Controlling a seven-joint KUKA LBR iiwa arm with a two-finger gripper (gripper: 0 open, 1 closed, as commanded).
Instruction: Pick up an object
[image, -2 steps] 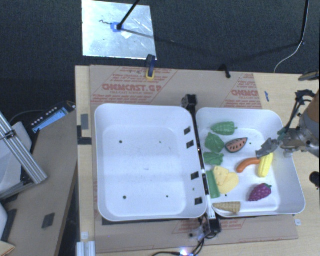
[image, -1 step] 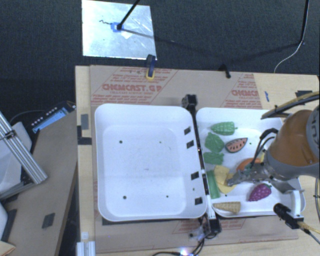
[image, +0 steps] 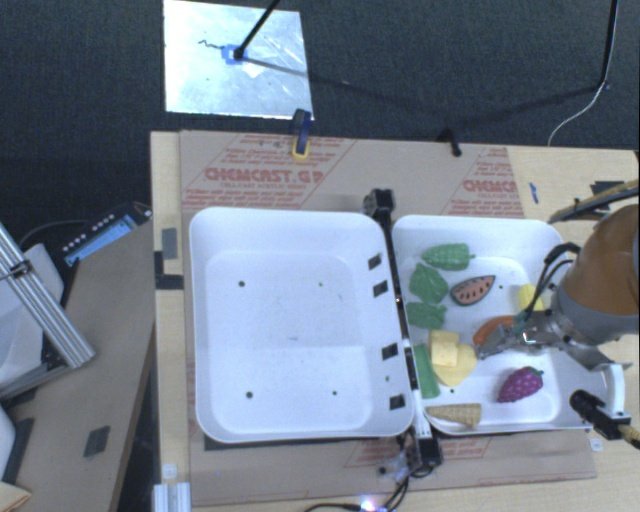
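Arm over the right bin w/ toy food.
The gripper (image: 497, 340) is low in the right bin (image: 500, 232), touching the orange toy (image: 490, 328), near the purple grapes (image: 520, 383) & watermelon slice (image: 472, 290). Can't tell if fingers are apart or together.

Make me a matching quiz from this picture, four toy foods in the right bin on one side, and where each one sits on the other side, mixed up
Things:
1. watermelon slice
2. purple grapes
3. green pepper
4. waffle cone

Places:
A. at the bin's near edge, by the divider between the bins
B. farthest back of the four, near the bin's far wall
C. just behind the gripper, beside the green pieces
D. in front of the gripper, toward the near wall

Pairs: 1-C, 2-D, 3-B, 4-A
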